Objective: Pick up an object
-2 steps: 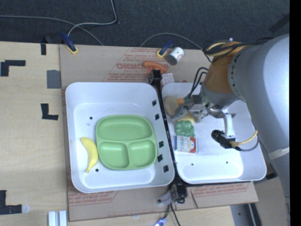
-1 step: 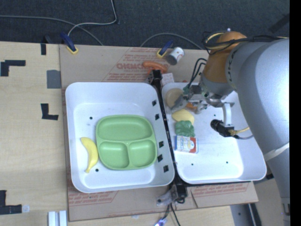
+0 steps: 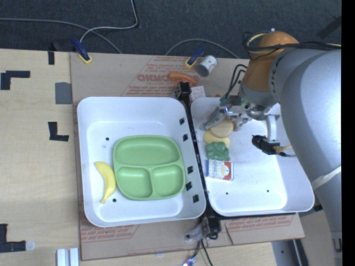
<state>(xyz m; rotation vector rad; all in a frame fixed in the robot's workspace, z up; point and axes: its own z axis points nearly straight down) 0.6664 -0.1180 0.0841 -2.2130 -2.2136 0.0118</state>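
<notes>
In the right bin (image 3: 260,195), toward its ten o'clock corner, lay a smooth, rounded pale-yellow lump (image 3: 220,130). The gripper (image 3: 226,114) hung just above; its grip could not be told. At six o'clock sat a crinkled green item (image 3: 218,150).

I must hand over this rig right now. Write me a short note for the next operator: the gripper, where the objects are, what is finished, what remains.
Gripper: low in the right bin, at its far left corner, just above the pale yellow object. Nothing is visibly held.
Right bin: pale yellow object, then a green item and a small carton, in a row along the left wall.
Left bin: green divided tray with a banana beside it on the left.
Done: arm is at the objects.
Left: grasp one object and lift it; no pick is confirmed yet.
</notes>
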